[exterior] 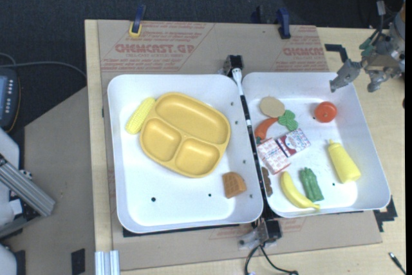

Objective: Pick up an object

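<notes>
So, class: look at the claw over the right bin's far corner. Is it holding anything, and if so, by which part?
Nothing is held. The claw sits above the right bin's far edge, with no object between its fingers; the tomato lies apart below it.

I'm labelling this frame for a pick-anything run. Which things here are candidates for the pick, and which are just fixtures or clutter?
Pick candidates:
tomato
mustard bottle
banana
green pepper
snack packet
corn cob
waffle piece

Fixtures and the rest:
gripper, above the right bin's far corner
yellow divided plate
left bin
right bin
clamps
</notes>
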You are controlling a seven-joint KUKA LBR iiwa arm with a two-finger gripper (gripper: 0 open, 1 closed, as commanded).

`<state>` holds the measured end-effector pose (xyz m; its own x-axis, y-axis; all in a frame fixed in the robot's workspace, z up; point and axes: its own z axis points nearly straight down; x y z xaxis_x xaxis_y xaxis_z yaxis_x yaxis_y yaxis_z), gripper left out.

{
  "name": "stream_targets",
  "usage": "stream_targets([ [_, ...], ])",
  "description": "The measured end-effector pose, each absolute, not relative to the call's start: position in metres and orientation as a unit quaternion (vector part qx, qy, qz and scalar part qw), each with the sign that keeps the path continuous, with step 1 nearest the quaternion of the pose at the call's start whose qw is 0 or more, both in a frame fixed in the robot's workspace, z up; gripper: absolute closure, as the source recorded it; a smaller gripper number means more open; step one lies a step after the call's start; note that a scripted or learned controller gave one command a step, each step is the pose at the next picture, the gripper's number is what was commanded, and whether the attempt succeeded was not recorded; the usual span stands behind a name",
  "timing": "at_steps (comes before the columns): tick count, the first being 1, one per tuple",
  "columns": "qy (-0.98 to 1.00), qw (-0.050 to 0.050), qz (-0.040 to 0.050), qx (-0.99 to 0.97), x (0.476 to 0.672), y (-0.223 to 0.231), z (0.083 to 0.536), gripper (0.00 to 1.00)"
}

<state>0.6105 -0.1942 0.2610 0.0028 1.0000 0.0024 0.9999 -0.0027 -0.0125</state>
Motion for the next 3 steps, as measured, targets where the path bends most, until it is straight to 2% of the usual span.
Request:
stream_targets([
  [1, -0.707, -0.001, -0.0001, -0.707, 0.613, -0.194, 0.269, 0.00],
  [2, -0.707, 0.003, 0.0016, -0.707, 0.607, -0.188, 0.208, 0.00],
  [3, -0.707, 0.002, 0.0010, -0.707, 0.602, -0.190, 0.165, 0.00],
])
